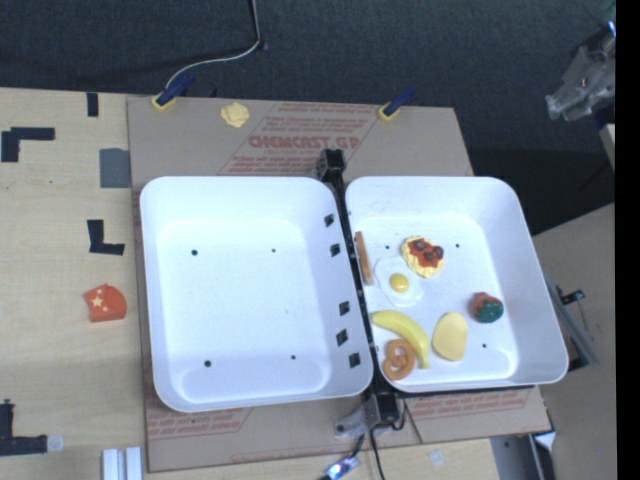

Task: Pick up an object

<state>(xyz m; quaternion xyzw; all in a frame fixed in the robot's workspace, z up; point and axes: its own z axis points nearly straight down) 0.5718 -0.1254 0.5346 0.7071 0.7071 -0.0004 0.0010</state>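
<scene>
Nearest my camera, in the right bin (520, 228): pretzel (397, 359), banana (403, 333), yellow potato-like piece (451, 336), red-and-teal item (487, 308). Behind these I log a fried egg (399, 283), a small pizza (423, 255) and a brown strip (363, 257) by the divider. Left bin (160, 268) adjoins. Farthest, upper right, well above the bins: the gripper (578, 86); I cannot tell how it is set.

— What lies under the cardboard sheet (300, 133)?

— A pale wooden bench (60, 228) with black tape marks (100, 236) to the sheet's left.

— And beyond the sheet's far edge?

— Dark carpet (400, 28), with a white cable (225, 58) running down toward the sheet's yellow clamp (168, 95).
</scene>
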